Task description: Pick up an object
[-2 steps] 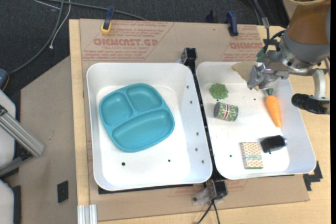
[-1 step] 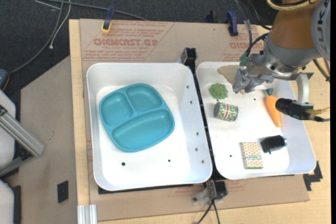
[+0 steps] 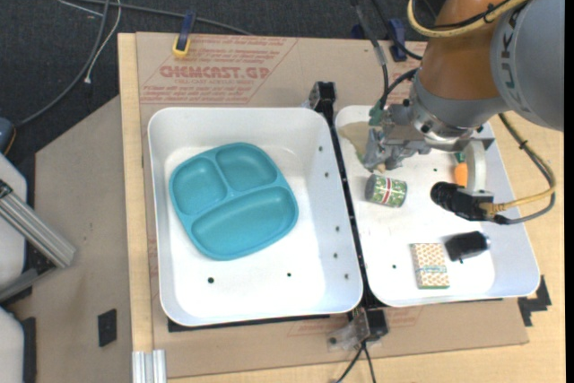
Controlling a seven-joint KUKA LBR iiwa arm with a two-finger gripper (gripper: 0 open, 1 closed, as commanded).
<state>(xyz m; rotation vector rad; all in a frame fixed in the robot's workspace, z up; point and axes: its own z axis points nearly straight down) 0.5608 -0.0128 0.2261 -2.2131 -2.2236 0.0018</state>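
Camera view: metal end effector [image 3: 387, 150], finger state unclear, above striped cylindrical can [image 3: 387, 190].

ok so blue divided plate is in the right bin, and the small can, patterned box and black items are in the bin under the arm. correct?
Not quite. The blue divided plate lies in the left bin, not the right, as the camera view shows. The rest holds: the small can, patterned box and black items sit in the right bin under the arm.
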